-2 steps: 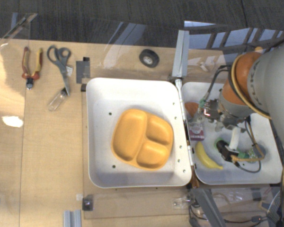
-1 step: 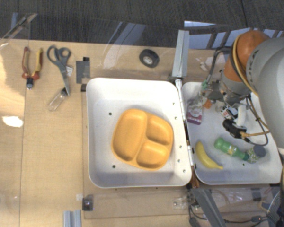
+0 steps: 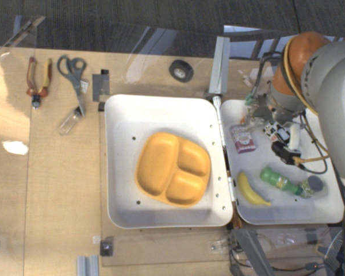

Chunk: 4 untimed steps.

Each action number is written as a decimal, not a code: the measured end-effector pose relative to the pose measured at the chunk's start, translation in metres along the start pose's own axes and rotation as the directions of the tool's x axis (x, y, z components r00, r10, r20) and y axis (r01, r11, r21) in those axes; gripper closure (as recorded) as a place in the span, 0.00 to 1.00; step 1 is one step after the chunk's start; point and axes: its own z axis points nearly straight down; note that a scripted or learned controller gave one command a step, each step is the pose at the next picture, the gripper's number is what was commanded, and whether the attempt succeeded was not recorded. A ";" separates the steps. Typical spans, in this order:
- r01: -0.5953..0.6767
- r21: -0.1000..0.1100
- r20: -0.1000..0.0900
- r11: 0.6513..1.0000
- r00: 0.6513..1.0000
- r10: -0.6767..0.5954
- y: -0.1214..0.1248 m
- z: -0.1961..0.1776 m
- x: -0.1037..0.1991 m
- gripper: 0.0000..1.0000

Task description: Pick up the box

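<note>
The gripper [image 3: 263,115] sits upper right of frame over the right bin [image 3: 333,214]; whether it is spread or closed cannot be determined. The box [image 3: 243,139] lies just below-left of it, apart.

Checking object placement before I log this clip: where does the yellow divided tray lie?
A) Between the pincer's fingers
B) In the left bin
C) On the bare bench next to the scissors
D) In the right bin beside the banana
B: the yellow divided tray rests flat in the middle of the left bin, while the banana and green bottle lie in the right bin.
</note>
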 end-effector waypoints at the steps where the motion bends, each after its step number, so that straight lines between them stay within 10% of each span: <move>1: 0.000 0.000 0.000 1.000 1.000 0.000 0.000 0.000 0.000 0.00; 2: 0.062 0.019 0.001 0.998 0.998 -0.062 -0.032 0.020 0.011 0.00; 3: 0.064 0.013 0.003 0.998 0.998 -0.064 -0.030 0.007 0.012 1.00; 4: 0.027 0.023 0.000 0.999 1.000 -0.027 -0.027 -0.121 0.049 1.00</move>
